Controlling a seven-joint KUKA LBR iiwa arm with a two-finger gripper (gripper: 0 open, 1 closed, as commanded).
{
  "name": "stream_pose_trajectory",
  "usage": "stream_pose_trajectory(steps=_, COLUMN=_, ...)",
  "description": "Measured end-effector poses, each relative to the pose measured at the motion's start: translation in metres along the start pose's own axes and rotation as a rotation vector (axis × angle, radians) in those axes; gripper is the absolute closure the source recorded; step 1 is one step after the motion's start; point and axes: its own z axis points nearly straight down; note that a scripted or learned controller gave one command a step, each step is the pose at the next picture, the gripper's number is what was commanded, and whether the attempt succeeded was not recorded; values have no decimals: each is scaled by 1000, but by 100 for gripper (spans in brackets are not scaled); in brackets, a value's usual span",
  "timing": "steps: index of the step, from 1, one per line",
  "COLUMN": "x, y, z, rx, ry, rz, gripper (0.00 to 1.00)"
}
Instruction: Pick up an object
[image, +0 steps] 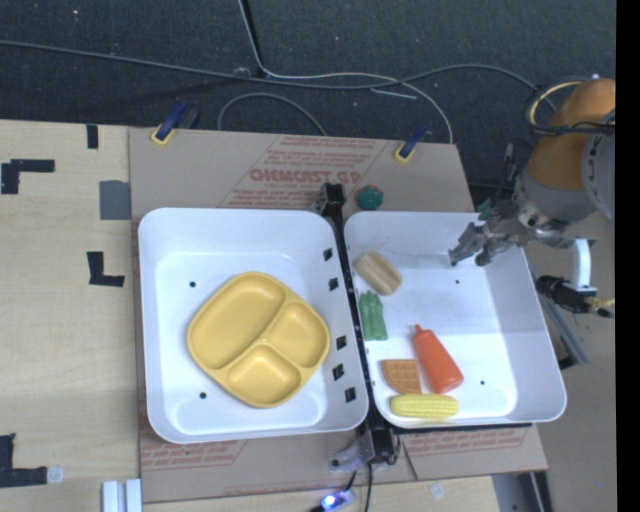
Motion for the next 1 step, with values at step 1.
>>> stream_pose_trajectory(steps=1, x=-7, y=-6, z=-55, rx=-2, ry=-1, rz=-1, gripper=100)
